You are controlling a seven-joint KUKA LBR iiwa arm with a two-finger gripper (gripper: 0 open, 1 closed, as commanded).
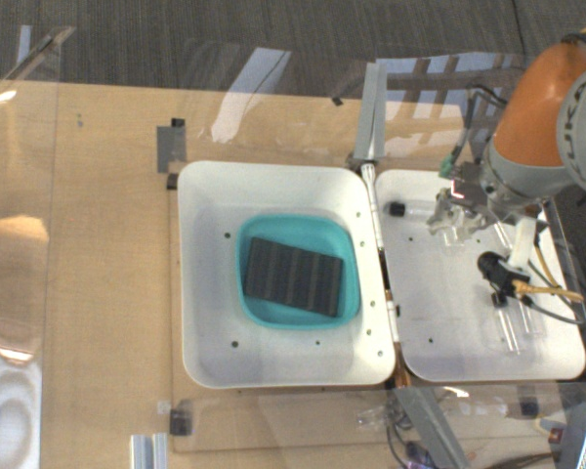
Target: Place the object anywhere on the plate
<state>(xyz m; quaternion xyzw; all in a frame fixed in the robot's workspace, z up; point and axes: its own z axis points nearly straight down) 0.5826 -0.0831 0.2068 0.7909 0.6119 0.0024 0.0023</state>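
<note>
Gripper [459, 225] grip unclear, over right bin's [566, 364] far edge; dark object [294, 277] fills plate [347, 252].

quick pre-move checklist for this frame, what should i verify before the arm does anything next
1. Plate in place: ok. The teal plate sits flat in the left bin.
2. Object on the plate: ok. The dark ribbed block lies wholly inside the plate's rim.
3. Arm away from the plate: ok. The arm hangs over the right bin, across the divider.
4. Gripper free of the block: ok, the block lies apart from it in the other bin.
5. Gripper fingers open or shut: cannot tell, too blurred.
6. Right bin contents: cannot tell. A small dark item lies near its upper left corner.
</note>
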